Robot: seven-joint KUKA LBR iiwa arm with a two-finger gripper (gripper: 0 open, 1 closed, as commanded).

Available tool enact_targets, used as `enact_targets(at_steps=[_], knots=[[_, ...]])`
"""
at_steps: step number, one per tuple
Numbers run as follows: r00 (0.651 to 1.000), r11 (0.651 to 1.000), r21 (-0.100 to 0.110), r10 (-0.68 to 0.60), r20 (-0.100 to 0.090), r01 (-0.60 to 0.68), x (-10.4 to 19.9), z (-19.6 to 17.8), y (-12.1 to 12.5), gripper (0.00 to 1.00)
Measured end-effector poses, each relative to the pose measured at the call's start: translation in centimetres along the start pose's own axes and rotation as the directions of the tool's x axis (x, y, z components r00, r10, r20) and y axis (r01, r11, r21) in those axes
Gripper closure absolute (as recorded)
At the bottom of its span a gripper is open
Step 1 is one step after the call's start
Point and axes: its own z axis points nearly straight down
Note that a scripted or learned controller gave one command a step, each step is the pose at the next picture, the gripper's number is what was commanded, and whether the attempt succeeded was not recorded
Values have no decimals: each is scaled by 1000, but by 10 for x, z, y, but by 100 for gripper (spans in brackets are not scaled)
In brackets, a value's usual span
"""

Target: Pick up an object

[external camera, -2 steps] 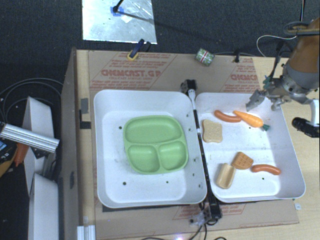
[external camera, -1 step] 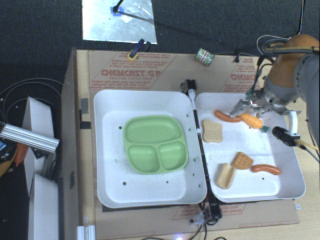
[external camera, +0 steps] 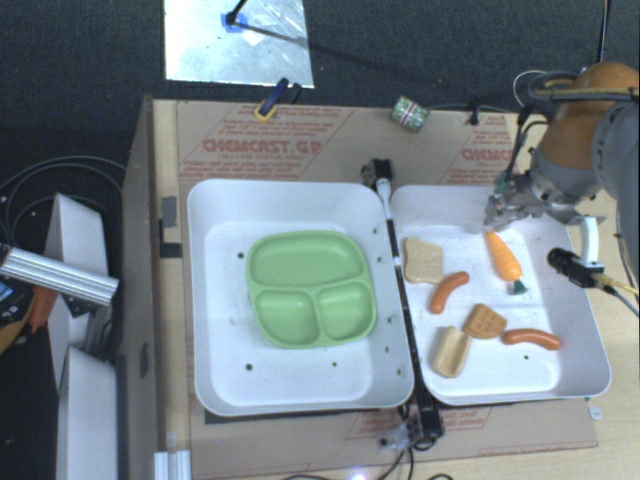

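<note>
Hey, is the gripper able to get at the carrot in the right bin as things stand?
Probably yes. The gripper sits right beside the carrot's upper end, and nothing lies over the carrot. The nearest sausage lies apart from it.

A green divided tray (external camera: 310, 288) lies in the left white bin (external camera: 215, 218) on a cardboard sheet (external camera: 300, 138).

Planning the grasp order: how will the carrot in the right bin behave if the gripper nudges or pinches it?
The carrot is tapered and rounded, so a nudge would probably roll or pivot it. Its smooth, toy-like surface may slip from a pinch near the narrow tip. It looks rigid and probably light, lying just below the gripper.
</note>
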Motion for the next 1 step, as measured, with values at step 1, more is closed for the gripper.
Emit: enact_targets(at_steps=[1], knots=[[1000, 1000, 1, 0, 0, 0, 0, 0, 0, 0]])
